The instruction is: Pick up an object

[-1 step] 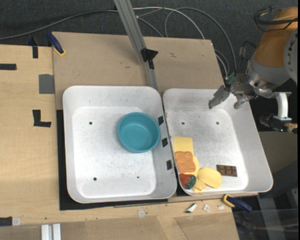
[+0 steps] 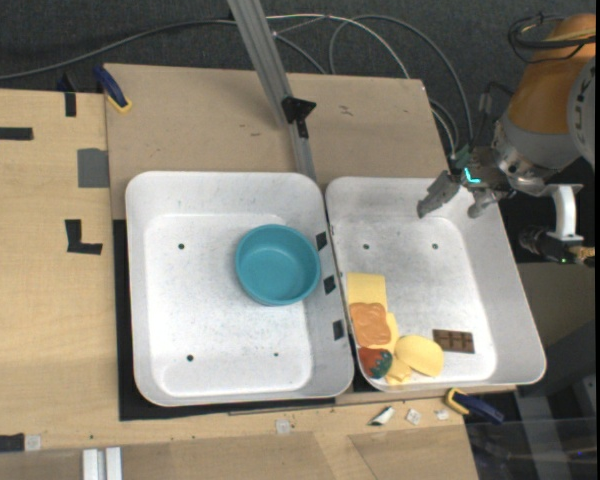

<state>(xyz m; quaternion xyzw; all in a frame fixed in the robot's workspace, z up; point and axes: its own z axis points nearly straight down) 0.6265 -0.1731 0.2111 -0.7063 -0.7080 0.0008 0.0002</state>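
Yellow toy food sits low in the right bin.
Gripper hovers spread apart, holding nothing, over its far edge.

A robotics lab bench set up for pick-and-place trials.

Plywood boards marked with black tape pieces carry two shallow white bins, with loose cables trailing across the dark floor behind. A slanted metal pole is fixed to the bench, and an industrial arm reaches in from the right. Toy food items and a blue bowl serve as test objects.
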